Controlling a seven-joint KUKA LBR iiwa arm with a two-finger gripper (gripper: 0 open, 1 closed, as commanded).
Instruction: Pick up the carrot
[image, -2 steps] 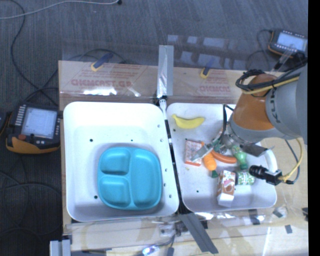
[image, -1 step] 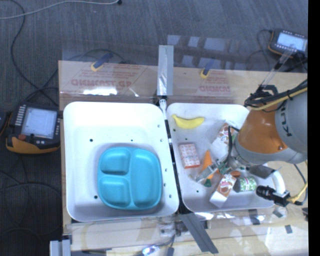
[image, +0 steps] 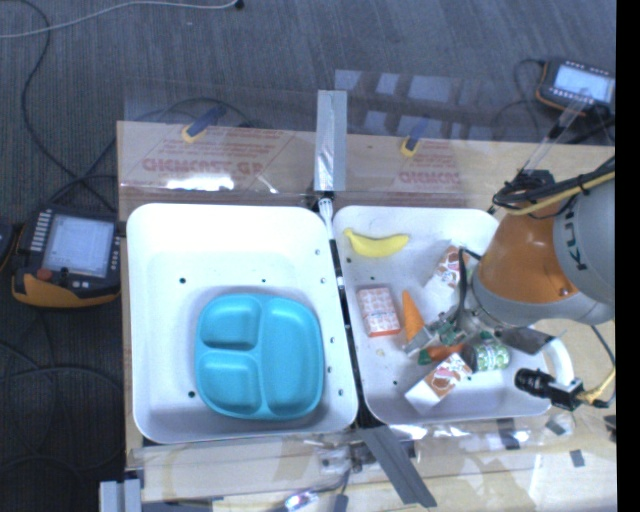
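Much of the right-hand shallow white bin (image: 400, 395) is covered by the grey arm with its orange band (image: 530, 265), which reaches in from the right and hides the bin's far right wall and whatever lies beneath the wrist. The two-finger gripper (image: 450, 335) hangs low among a tight cluster of items, and its fingers blur into the clutter, so I cannot tell how wide they stand or whether they have hold of anything. The small orange carrot (image: 411, 313) lies on the bin floor just left of the gripper, tilted, beside a flat red-and-white patterned packet (image: 377, 309); it looks apart from the fingers, though the gap is hard to judge. Under the gripper sit a small orange-and-green piece (image: 441, 352), a green-and-white speckled object (image: 489, 354) and a white carton with a red print (image: 440, 381), their outlines partly merged. Another red-and-white packet (image: 448, 268) is half cut off by the arm. A yellow banana (image: 377, 242) rests near the bin's back wall, with open floor around it. The left-hand white bin (image: 160, 250) holds a light blue divided plastic plate (image: 260, 355), with bare floor on all sides of it.
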